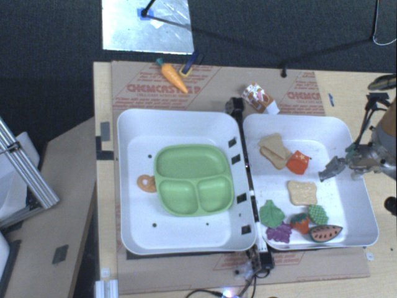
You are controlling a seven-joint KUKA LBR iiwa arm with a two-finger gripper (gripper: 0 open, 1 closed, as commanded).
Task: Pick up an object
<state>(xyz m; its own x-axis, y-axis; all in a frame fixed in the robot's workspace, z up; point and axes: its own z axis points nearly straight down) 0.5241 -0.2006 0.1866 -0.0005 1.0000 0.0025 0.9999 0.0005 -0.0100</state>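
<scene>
Over the right bin (356,197), near its right wall, the gripper (333,169) hangs with its dark tip pointing left toward the toys; whether it is open or closed I cannot tell, and nothing shows held in it. Just left of the tip lie the likeliest targets: a red toy piece (298,162) touching a tan bread slice (275,150), and a second toast slice (302,193) a little nearer. Along the near edge of that bin sit a green leafy piece (271,214), purple grapes (280,233), a strawberry-like piece (301,221), a green textured piece (318,213) and a watermelon slice (325,233), crowded together.

In the left bin (133,166) rests a green divided plate (192,180), with a small pretzel (147,184) beside its left rim. On the desk (298,92) beyond the bins lie a toy carrot (173,77) and a small carton (260,98).

By my reading, the step in hand is the approach, with no grasp made. The next move calls for settling on one toy, centring above it and descending; the toast slice lies flat and apart from others, which may make it the cleaner choice than the touching pair.
</scene>
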